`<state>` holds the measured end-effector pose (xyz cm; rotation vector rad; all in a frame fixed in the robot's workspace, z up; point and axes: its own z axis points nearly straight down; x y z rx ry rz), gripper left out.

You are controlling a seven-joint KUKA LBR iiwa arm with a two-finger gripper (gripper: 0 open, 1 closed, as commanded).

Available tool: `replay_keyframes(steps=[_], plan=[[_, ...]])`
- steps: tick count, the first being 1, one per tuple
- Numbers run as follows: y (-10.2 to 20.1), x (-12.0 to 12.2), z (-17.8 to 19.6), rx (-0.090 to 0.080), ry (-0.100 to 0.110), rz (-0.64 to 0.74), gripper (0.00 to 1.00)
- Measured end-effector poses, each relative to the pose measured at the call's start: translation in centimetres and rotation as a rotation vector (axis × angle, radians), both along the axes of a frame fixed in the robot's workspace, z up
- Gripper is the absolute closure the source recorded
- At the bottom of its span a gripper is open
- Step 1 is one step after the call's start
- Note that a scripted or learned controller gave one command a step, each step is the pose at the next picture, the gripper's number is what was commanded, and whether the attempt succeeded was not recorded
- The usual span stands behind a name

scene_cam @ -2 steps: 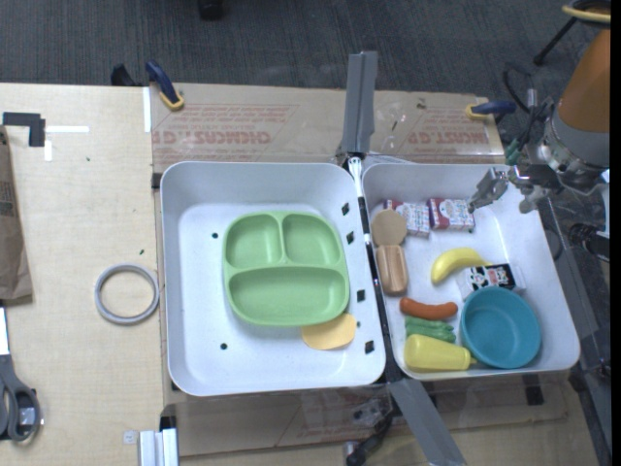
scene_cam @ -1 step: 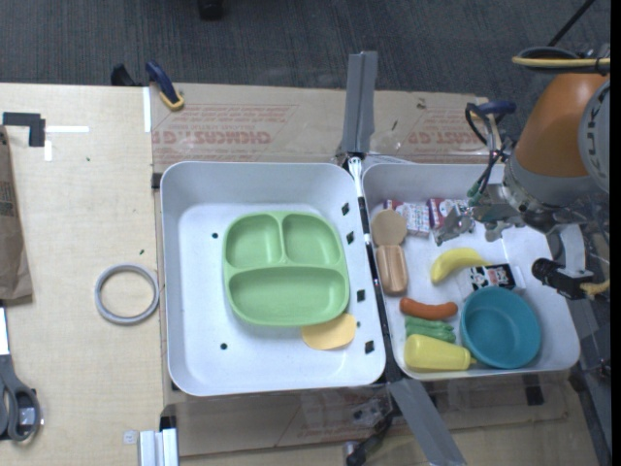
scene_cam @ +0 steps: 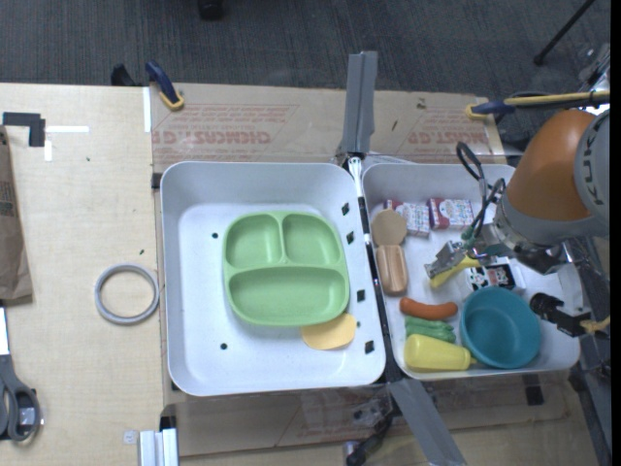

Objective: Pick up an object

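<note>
we see the gripper (scene_cam: 448, 263) low in the right bin (scene_cam: 553, 362), its fingers clamped on a yellow banana (scene_cam: 448, 271) that lies near the bin's middle. we should lift straight up and slowly, clear of the blue bowl (scene_cam: 501, 326). the mirrored print on the cardboard (scene_cam: 252, 129) is too faint for us to read surely.

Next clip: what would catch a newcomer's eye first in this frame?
Most striking is the pale green divided plate filling the middle of the left bin, with a yellow disc at its lower edge. The right bin is crowded: a blue bowl, a yellow block, an orange sausage. The gripper hangs above them.
</note>
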<state>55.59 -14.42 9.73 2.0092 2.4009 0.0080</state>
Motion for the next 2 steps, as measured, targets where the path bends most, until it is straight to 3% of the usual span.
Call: replay_keyframes(steps=[1,2], plan=[[-1.5,-7.6,-0.3,-0.002,0.004,0.061,0.0],[3.5,0.6,-0.7,0.003,0.015,-0.048,0.0]])
